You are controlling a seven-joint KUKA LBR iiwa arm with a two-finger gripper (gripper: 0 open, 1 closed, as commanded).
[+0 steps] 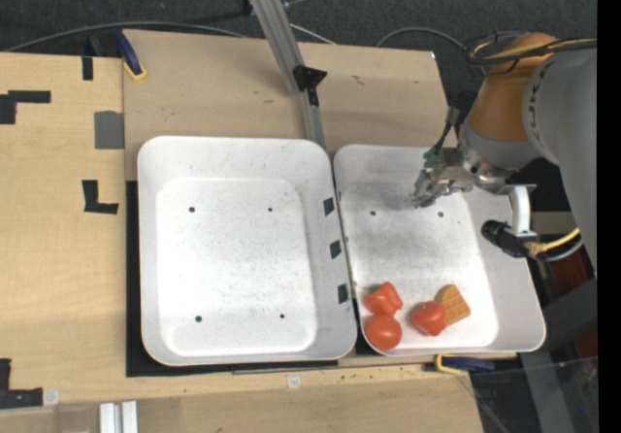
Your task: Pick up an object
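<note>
Three red tomato-like pieces lie at the near end of the right bin (388, 179): one (384, 299), a rounder one (383, 331) at the near rim, and a third (428, 317). A tan cracker-like piece (453, 303) leans against the third. My gripper (428, 187) hangs over the far part of the right bin, well away from these pieces. Nothing shows between its fingers.
The left bin (233, 242) sits beside the right one on the wooden bench. A grey metal pole (277, 18) slants down to the gap between the bins. The arm's orange band (505, 101) and a black cable connector (505, 235) overhang the right bin's right rim.
</note>
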